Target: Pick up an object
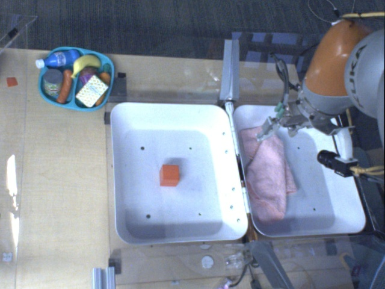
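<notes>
End effector over pink cloth's top end, right bin; grip state indeterminate; cloth runs toward worktop's near edge.

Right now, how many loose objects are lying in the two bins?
2: an orange block near the middle of the left bin, and a pink cloth along the right bin's left side. The cloth may hide something.
</notes>
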You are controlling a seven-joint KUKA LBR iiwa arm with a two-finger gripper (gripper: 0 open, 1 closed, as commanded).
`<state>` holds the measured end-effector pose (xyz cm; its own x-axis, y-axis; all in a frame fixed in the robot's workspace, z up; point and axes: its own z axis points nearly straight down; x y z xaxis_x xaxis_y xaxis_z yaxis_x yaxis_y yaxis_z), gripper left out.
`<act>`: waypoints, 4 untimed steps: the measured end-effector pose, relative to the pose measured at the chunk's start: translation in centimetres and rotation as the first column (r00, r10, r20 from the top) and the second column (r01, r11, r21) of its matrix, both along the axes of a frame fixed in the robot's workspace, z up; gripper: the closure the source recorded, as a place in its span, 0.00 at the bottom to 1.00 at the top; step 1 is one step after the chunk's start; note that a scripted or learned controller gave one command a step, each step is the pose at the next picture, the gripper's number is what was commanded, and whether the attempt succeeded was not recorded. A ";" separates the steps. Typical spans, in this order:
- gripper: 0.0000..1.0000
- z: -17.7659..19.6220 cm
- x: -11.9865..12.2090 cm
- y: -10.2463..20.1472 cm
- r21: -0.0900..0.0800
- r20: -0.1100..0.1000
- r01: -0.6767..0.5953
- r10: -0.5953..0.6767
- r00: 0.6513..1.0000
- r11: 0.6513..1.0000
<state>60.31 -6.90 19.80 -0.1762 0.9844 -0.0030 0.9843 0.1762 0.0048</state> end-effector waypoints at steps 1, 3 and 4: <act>0.00 -8.8 0.5 -3.8 0.001 -0.005 0.060 -0.060 0.998 0.998; 0.00 -10.8 0.6 -5.7 0.000 0.012 -0.023 0.023 1.000 1.000; 0.00 -10.6 0.6 -3.5 -0.002 0.005 -0.139 0.139 0.990 0.990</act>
